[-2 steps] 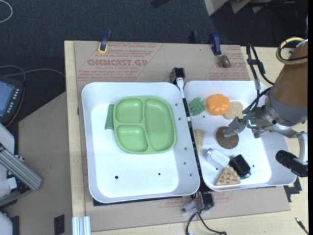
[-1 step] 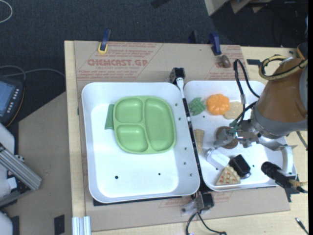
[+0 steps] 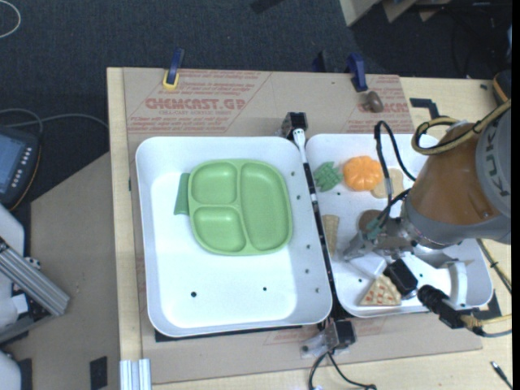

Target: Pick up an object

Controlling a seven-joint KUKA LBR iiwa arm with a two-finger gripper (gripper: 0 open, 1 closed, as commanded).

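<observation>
Two shallow white bins sit side by side on the bench, and the layout reads as a sorting station: the left bin (image 3: 162, 218) carries a green divided tray (image 3: 240, 205) lying flat near its upper middle, with a darker green flat piece (image 3: 180, 193) tucked at the tray's left edge, while the right bin (image 3: 325, 149) holds the loose pickable things, so it makes sense that the arm (image 3: 455, 189) reaches in over that side. Near the right bin's upper part lie a small green leafy toy (image 3: 327, 175) and, just beside it, an orange rounded toy (image 3: 362, 173); close to the shared wall lies a pale cone-shaped piece (image 3: 331, 230), and toward the near rim lies a pizza-slice toy (image 3: 379, 292). The gripper (image 3: 363, 242) is low inside the right bin, pointing leftward between the cone piece and the pizza slice, with a brownish rounded item (image 3: 372, 219) just above it. Its metal tips are small and blurred against the white floor, so I cannot tell how far apart they stand, nor whether anything sits between them; no object is clearly clamped. My judgement is that the likeliest targets are the brownish item or the cone piece, both near the tips, and that a miss is quite possible given how flat the cone lies against the bin floor
</observation>
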